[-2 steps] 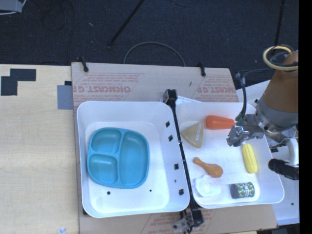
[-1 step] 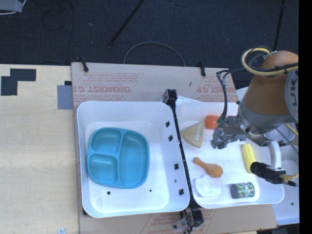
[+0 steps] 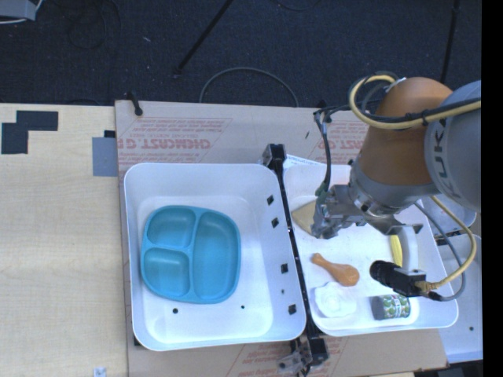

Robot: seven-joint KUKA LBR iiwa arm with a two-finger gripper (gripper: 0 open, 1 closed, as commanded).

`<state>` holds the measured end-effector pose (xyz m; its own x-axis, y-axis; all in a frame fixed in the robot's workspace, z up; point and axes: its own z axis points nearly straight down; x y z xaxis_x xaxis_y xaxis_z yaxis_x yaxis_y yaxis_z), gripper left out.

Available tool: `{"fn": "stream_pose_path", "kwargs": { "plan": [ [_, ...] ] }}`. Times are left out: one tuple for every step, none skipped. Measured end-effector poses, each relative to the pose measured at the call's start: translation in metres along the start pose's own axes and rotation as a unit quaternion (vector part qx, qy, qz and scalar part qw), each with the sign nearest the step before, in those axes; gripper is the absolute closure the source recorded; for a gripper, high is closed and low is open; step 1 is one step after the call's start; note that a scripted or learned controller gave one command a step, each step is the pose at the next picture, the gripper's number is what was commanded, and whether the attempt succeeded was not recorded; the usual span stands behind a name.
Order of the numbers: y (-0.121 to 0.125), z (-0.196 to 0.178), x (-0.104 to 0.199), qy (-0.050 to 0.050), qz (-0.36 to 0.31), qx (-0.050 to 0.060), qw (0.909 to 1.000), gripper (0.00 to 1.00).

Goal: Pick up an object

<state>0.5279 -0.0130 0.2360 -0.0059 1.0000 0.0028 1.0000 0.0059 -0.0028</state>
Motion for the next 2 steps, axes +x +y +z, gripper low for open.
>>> {"fn": "stream_pose_path", "kwargs": {
  "plan": [
    [0.004, -0.007, 0.055, -0.001, 0.0, 0.0, 1.0, 1.0],
    [0.014, 0.006, 0.105, -0.001, 0.001, 0.0, 1.0, 1.0]
  ]
}}
